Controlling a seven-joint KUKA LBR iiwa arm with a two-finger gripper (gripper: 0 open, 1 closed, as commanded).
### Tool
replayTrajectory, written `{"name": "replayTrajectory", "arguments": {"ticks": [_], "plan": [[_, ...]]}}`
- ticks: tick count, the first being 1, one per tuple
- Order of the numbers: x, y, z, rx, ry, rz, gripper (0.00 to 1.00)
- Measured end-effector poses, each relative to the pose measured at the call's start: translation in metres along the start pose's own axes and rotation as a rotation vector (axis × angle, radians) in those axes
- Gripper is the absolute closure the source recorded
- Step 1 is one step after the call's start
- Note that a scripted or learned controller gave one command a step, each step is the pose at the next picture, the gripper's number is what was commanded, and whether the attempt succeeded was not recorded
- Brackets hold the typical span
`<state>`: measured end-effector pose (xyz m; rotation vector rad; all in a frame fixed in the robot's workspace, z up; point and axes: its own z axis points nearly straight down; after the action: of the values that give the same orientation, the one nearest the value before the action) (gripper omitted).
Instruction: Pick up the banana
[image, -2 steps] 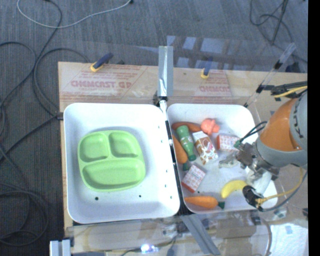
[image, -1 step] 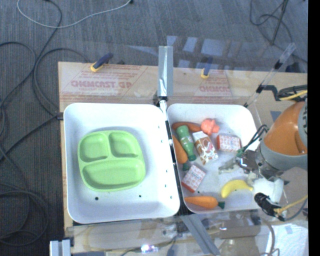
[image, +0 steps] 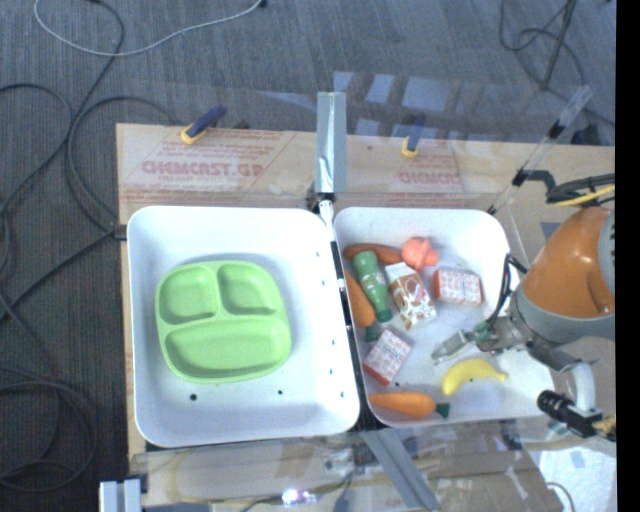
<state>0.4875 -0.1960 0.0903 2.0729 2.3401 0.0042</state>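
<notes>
Yellow banana (image: 472, 376) lies below the blurred jaws.

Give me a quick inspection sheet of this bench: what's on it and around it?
Surface: two white bins, left bin and right bin, on a board.
Job's things: banana in right bin, lying free.
Clutter: green divided plate in left bin; carrot, green bottle, small boxes beside the banana.
Grippers: pincer just above the banana, open.
Cables: loose on carpet.
Surroundings: grey carpet.
</notes>
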Motion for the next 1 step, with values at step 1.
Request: {"name": "replayTrajectory", "arguments": {"ticks": [1], "plan": [[0.0006, 0.0020, -0.0096, -0.004, 0.001, -0.001, 1.00]]}}
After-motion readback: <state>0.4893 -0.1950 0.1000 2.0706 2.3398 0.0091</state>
